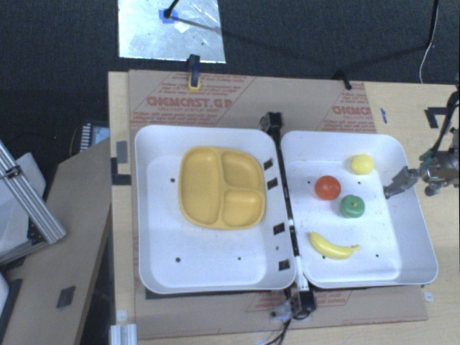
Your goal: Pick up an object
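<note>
The right bin (410,264) holds a yellow lemon (362,164), a red tomato (328,187), a green apple (352,206) and a yellow banana (332,246). My gripper (395,185) reaches in over the bin's right rim, low and slanted toward the left. It sits to the right of the lemon and the apple, apart from both. Nothing is seen held in it.
The left bin (154,257) carries a yellow divided plate (221,187). A black hinge strip (286,207) runs between the two bins. Cardboard (237,99) lies under the bins, with a metal sheet (171,19) on the dark floor behind.
</note>
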Motion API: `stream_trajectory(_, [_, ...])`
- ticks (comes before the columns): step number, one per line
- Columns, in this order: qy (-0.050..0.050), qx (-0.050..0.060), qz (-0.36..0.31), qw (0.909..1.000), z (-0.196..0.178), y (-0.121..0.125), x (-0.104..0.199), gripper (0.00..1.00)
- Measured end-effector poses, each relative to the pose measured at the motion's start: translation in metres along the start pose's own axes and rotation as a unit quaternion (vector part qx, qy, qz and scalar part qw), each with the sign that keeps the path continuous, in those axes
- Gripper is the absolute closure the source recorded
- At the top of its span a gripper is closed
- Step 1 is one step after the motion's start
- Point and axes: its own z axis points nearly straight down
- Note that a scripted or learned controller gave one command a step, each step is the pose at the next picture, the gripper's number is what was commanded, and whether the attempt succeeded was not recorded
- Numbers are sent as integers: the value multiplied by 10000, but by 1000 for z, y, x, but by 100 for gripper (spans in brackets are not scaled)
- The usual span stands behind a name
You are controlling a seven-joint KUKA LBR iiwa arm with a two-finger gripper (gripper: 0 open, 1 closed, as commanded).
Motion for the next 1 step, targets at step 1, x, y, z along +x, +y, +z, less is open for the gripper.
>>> stream_trajectory(1, [5,15,15,10000,48,0,-9,0])
